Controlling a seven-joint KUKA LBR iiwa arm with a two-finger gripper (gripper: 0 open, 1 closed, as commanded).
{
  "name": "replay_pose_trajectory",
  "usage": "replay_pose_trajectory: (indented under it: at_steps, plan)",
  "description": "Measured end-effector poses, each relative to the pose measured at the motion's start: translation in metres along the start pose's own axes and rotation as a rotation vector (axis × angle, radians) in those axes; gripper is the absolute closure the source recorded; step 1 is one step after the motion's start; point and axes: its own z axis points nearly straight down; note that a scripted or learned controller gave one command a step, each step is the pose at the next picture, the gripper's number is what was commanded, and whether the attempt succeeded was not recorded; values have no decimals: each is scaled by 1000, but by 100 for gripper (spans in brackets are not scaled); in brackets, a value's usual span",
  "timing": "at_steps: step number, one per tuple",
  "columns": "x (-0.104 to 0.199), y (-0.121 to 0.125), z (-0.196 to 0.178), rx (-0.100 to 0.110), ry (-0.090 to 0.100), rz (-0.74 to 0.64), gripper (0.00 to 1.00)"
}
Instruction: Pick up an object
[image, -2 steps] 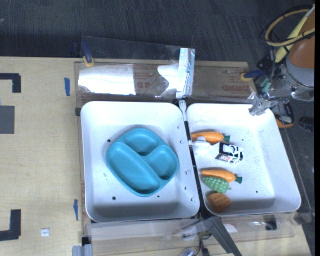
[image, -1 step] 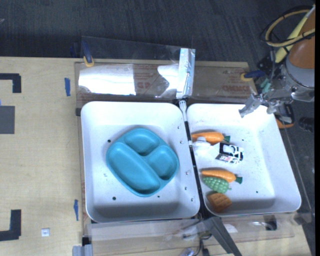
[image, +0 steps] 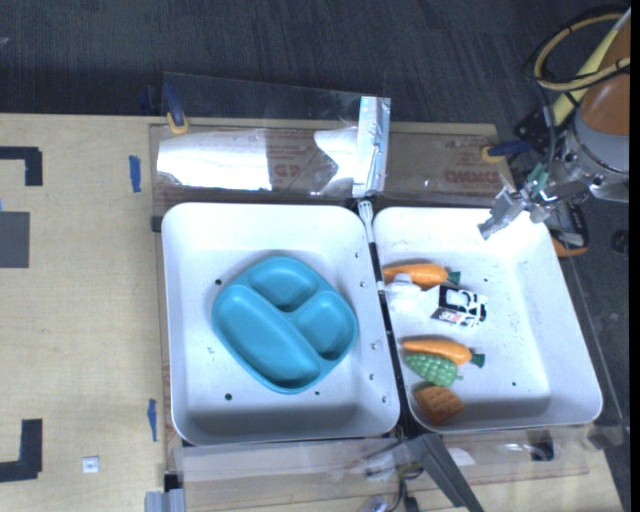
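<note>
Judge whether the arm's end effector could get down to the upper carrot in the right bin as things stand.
Probably yes. The end effector hangs over the right bin's upper right corner, and the upper carrot lies uncovered on the bin floor to its left. The black-and-white item sits just below that carrot, slightly crowding it.

Two white bins, arm at the upper right corner

You see the left shallow white bin (image: 190, 250) holding a blue three-compartment plastic tray (image: 285, 322). The right shallow white bin (image: 530, 330) holds an orange toy carrot (image: 417, 273), a small black-and-white object (image: 459, 306), a second orange carrot with a green stem (image: 440, 350), a green knobbly toy (image: 434, 369) and a brown rounded piece (image: 438, 402). The grey two-finger gripper (image: 497, 222) hangs over that bin's far right corner, holding nothing.
</note>
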Motion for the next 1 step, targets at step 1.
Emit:
replay_pose_trajectory:
  at_steps: [1]
  plan:
    - [37, -35, 126, 5, 4, -70, 0]
